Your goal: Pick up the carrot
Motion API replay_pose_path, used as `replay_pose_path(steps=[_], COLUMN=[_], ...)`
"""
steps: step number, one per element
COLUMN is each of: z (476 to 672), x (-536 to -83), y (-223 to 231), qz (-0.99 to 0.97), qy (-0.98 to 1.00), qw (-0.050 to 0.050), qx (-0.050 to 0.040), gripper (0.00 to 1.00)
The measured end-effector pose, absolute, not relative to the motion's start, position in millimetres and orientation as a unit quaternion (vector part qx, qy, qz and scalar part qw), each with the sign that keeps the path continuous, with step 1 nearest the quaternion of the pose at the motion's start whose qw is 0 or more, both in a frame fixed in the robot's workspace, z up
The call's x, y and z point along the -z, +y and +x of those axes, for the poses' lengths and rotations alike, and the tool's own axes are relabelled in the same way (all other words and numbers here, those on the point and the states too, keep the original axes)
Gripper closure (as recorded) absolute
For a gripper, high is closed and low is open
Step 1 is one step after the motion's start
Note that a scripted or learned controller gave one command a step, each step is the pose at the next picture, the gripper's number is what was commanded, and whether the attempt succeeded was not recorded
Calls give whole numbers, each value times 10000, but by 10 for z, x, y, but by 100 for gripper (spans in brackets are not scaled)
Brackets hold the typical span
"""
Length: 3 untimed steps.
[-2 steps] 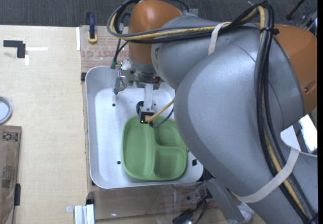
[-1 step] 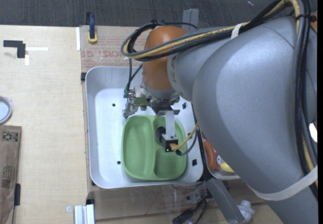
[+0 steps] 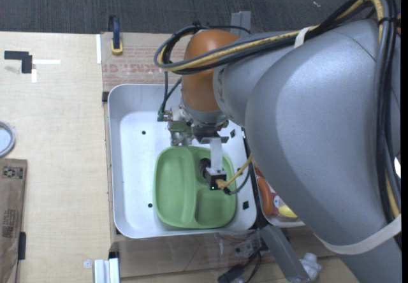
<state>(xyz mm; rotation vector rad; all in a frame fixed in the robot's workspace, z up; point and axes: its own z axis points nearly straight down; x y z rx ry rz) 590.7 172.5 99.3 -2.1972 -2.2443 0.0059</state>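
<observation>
Gripper (image 3: 183, 135): over the green dish (image 3: 185, 202) at the white bin's (image 3: 127, 167) lower edge; we cannot tell whether it is released or clenched.

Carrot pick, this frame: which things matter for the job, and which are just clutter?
Job:
- carrot: orange sliver, probably it, mostly hidden under the arm, just past the left bin's right wall
- pincer: above the left bin

Lying about:
- green dish in the left bin
- yellow thing by the carrot
- clamp
- tape roll
</observation>
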Motion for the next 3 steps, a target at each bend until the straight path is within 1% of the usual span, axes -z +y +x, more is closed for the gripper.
replay_pose_path(steps=[1, 2, 3], z=[6076, 6179, 6367], x=[-1645, -2365, -2986], y=[1954, 1538, 865], qz=[-8898, -9704, -9122], qy=[-4563, -2416, -4097], qw=[-6, -4, -8], qx=[-18, -10, -21], gripper=[100, 100, 100])
